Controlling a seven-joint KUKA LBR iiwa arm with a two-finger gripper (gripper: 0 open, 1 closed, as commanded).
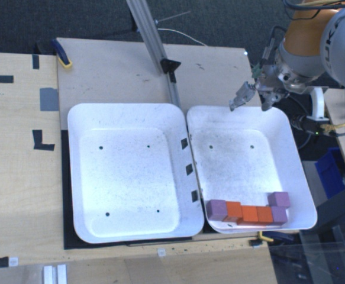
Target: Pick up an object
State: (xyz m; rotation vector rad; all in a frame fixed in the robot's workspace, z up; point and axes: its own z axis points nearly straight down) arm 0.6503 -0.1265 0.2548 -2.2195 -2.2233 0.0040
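Along the near wall of the right bin (296, 158) lies a row of blocks: a purple one (217, 208) at the left, orange ones (250, 213) in the middle and purple ones (279, 206) at the right end. My gripper (252, 99) hangs over the far rim of that bin, well away from the blocks. Its two fingers are spread apart and nothing is between them.
The left bin (83, 158) sits beside the right one. A slanted metal pole (151, 37) rises behind the bins. Cables and a blue clamp (61, 53) lie at the bench's edges.
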